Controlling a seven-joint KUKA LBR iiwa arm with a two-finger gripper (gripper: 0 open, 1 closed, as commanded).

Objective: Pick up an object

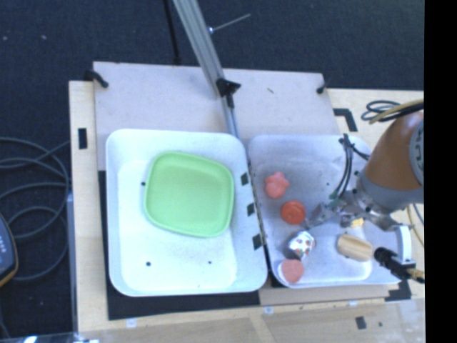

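Observation:
The right bin (300, 145) holds several small objects. A pink lumpy piece (277, 184) lies at its left, with a red-orange round piece (293, 211) just below it. Lower down are a shiny white patterned ball (301, 244), a pink round piece (291, 270) at the bottom rim, and a tan cylinder (354, 247) on its side. My gripper (327, 213) hangs low over the bin's right half, just right of the red-orange piece and above the patterned ball. Nothing shows held in it.
The left bin (128, 263) bears a light green square plate (190, 194). A metal pole (203, 38) slants down to a clamp at the back between the bins. Cables lie at the far right (382, 109) and left of the bench (28, 170).

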